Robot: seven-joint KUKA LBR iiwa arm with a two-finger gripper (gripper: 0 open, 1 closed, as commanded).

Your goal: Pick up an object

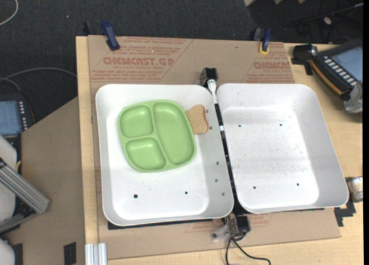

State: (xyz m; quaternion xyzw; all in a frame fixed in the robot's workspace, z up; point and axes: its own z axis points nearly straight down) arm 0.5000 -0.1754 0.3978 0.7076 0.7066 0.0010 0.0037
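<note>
A green plate with three compartments lies in the left white bin, towards its far side. A small tan piece that looks like a slice of toast rests against the plate's right rim, near the divide between the bins. The right white bin lies beside it, with only small dark specks on its floor.
Both bins sit on a brown board held by a blue clamp and a yellow clamp at the back. A black and orange handheld device lies at the far right. Cables run at the front edge.
</note>
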